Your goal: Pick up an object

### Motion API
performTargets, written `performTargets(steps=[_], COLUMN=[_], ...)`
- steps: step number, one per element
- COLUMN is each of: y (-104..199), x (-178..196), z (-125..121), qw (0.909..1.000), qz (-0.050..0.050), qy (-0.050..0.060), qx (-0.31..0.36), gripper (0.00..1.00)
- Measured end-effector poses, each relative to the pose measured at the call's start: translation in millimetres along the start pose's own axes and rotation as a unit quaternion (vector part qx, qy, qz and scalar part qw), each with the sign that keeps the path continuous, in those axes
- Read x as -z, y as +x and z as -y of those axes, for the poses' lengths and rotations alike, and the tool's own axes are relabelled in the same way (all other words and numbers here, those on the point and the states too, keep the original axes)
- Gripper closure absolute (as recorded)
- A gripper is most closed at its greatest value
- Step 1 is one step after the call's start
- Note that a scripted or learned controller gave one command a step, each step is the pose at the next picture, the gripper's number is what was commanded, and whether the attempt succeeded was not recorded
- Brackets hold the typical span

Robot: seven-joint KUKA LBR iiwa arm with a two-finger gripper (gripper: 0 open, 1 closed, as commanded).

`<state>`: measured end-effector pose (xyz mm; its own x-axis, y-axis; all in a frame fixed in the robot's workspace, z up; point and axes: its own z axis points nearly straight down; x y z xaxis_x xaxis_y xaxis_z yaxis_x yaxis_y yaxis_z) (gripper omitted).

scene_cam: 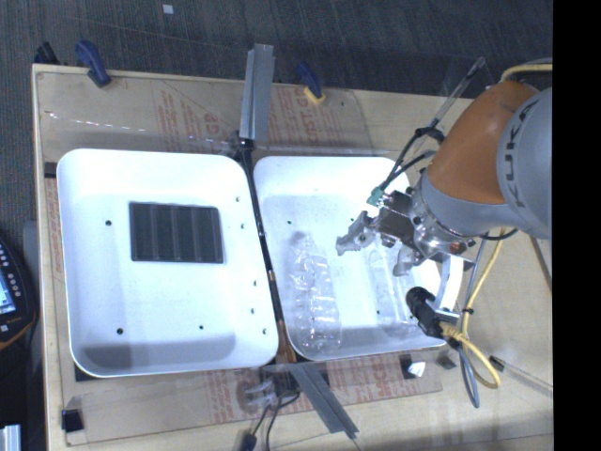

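In the right bin (282, 181) a clear bottle (313, 294) lies lengthwise, left of the gripper (376, 242); likely light, slippery, crushable; best pinched across its middle; finger state cannot be told.

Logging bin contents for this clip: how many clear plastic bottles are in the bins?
2, both in the right bin: one bottle lies left of centre, the other bottle lies beside the tool. The arm covers part of that bin, so more may be hidden.
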<state>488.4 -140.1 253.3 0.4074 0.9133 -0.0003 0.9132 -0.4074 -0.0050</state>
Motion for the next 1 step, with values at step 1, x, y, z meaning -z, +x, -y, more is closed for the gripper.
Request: performTargets(steps=[1], y=[33.7], x=[34.3], z=[18.9], qw=[0.9888], qz=[0.000], qy=[-0.004], qx=[0.150], gripper=[0.00])
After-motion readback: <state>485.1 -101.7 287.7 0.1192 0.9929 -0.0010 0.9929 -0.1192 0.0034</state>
